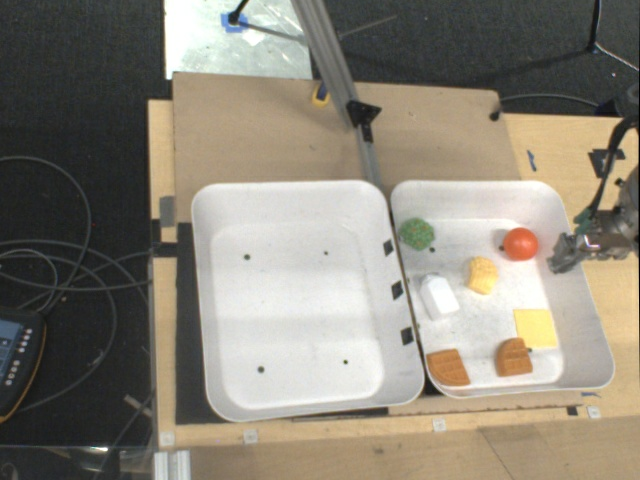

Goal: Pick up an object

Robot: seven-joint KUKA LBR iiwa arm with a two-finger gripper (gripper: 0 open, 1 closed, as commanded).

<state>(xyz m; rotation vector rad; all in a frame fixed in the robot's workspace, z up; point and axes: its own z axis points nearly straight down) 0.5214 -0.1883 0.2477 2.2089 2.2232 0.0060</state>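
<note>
The end effector hovers at the right bin's right rim; whether it is open or closed, I cannot tell. Just left of it lies a red ball (untouched), with a green ball, yellow lump and yellow square nearby.

Red ball, green ball, yellow square, white bins.
</note>
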